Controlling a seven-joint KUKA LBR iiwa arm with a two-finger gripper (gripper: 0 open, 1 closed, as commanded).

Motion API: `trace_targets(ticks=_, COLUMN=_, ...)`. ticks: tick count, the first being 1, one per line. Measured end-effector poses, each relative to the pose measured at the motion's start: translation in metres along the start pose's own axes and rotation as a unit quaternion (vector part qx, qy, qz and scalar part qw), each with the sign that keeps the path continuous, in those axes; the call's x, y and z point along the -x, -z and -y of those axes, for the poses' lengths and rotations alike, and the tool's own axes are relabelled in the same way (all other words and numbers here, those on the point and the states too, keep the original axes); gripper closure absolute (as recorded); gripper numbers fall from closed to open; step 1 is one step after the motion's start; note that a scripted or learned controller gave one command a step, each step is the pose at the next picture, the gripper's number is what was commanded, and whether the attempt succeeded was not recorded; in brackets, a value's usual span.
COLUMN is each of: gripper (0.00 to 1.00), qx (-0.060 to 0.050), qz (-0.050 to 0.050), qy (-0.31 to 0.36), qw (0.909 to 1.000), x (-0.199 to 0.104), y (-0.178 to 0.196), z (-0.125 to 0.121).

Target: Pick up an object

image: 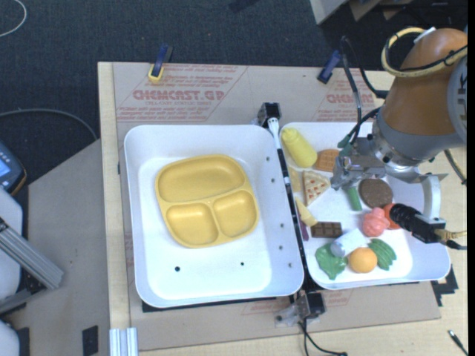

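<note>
Arm reaching from right, tool (347, 175) lowered, perhaps tilted

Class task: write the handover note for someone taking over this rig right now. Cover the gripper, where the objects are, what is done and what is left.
Gripper: low over the right bin, near its upper middle, by the pizza slice and the brown disc. Whether it holds anything cannot be told.
Objects: all in the right bin, including a yellow piece, pink piece, orange ball, green pieces and a chocolate bar.
Left bin: holds a yellow divided tray.
Done: the arm has reached the objects.
Left: get a clear grasp and lift one object.
</note>
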State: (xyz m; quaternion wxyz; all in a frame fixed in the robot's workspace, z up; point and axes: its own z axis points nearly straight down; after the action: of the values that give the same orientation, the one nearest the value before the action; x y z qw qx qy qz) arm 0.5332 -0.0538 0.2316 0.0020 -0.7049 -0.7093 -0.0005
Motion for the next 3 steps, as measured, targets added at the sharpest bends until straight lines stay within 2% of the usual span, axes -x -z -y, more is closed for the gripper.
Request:
trace_targets(ticks=2, gripper=1.00, qx=-0.001, qz=0.001, qy=0.000, qw=1.0000, x=-0.102, y=0.000, z=0.032)
trace_targets(ticks=3, gripper=1.00, qx=-0.001, qz=0.001, qy=-0.004, qw=1.0000, x=-0.088, y=-0.011, z=0.036)
